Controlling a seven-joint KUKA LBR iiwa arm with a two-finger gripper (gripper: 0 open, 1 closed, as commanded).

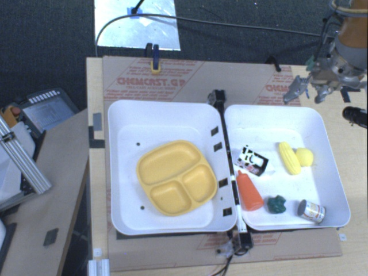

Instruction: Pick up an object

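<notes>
- Camera view puts the counter (190, 76) under two white bins set side by side: the left bin (123, 154) carries a yellow divided tray (175, 177), and the right bin (322, 125) carries every loose object you could pick.
- Your arm (352, 22) sits at the upper right, past the right bin's far corner and well apart from all the objects, so the step in hand reads as the approach.
- Your claw (306, 91) hangs above the bin's far rim with its fingers spread and nothing between them.
- Orange carrot-like toy (249, 191) lies hard against the divider wall; I judge it a poor first choice, since one finger would have no room on that side.
- Yellow corn (289, 157) touches a yellow ball (305, 156); closing there risks nudging both.
- Black-and-white packet (253, 161) lies flat and looks thin to pinch.
- Small tin can (311, 211) rests on its side near the front corner and may roll.
- Green toy (276, 204) has open floor around it; aim for it, descend straight, and close only once the fingers straddle it.
</notes>
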